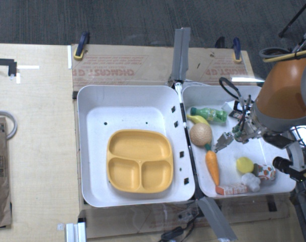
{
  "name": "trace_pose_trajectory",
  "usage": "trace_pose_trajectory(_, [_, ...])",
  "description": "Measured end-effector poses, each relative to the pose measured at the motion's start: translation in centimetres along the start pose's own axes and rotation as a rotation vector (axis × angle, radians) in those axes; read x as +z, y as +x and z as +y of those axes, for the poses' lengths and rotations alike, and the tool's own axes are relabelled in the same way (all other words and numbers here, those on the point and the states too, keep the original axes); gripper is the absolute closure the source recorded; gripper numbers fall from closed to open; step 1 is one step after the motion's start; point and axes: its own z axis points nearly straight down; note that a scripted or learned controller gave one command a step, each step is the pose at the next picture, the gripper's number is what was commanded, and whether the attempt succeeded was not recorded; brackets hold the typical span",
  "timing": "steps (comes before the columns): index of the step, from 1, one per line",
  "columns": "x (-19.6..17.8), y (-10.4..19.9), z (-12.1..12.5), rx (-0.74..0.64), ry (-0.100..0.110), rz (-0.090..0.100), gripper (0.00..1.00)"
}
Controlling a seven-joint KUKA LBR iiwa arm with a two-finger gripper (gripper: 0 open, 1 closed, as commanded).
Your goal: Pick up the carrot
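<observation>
Carrot (212,167) lies in the right bin (289,188), by its left wall, roughly mid-to-front. Long axis runs near-to-far w/ slight slant: green top end toward far side, pointed tip toward front edge.

Gripper (226,141) sits just right of and a bit beyond the carrot's top end, low over the bin, fingers slanting down-left. Fingers look narrow, nothing between them; not holding carrot. Arm comes in from bin's right side.

Key relation: carrot is front-left of the gripper, close by. Judgement: next move needs a short shift toward the left wall and front, fingers set across the carrot's width.

Clutter: round tan ball (200,134) touching/just beside carrot top, far side. Banana (198,119) and green bottle (210,115) beyond that. Yellow lemon (245,164) to carrot's right, apart. Red-white box (231,189) near carrot tip at front edge. Left wall tight on carrot's left, so finger clearance there looks risky.

Left bin (92,150) holds yellow divided plate (140,160); not relevant.
</observation>
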Motion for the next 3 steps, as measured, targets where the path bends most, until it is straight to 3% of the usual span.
trace_pose_trajectory(1, [6.6, -1.0, -2.8, -0.215, 0.000, 0.001, 0.00])
trace_pose_trajectory(2, [5.7, -1.1, -2.8, -0.211, -0.001, 0.000, 1.00])
trace_pose_trajectory(3, [-3.1, -3.2, -3.7, -0.049, -0.002, -0.002, 1.00])
